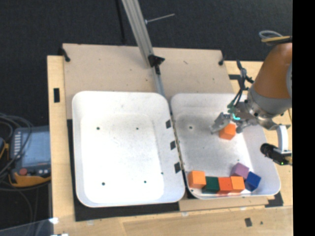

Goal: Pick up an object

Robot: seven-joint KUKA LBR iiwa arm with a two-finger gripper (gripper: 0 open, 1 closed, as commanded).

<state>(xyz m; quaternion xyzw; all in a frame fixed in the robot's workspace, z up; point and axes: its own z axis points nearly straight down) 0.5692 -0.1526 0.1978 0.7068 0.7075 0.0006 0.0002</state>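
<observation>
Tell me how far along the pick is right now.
Done: the gripper has reached into the right bin, with an orange block at its fingertips. In hand: that block looks gripped and possibly lifted, though I can't confirm it. Left: raising it clear. The other blocks sit along the bin's near edge.

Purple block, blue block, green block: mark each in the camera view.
purple block [240, 169], camera view, top face.
blue block [252, 180], camera view, top face.
green block [212, 184], camera view, top face.

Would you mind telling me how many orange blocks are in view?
4. One orange block sits at the gripper in the right bin; three lie along its near edge. More may be hidden.
</observation>
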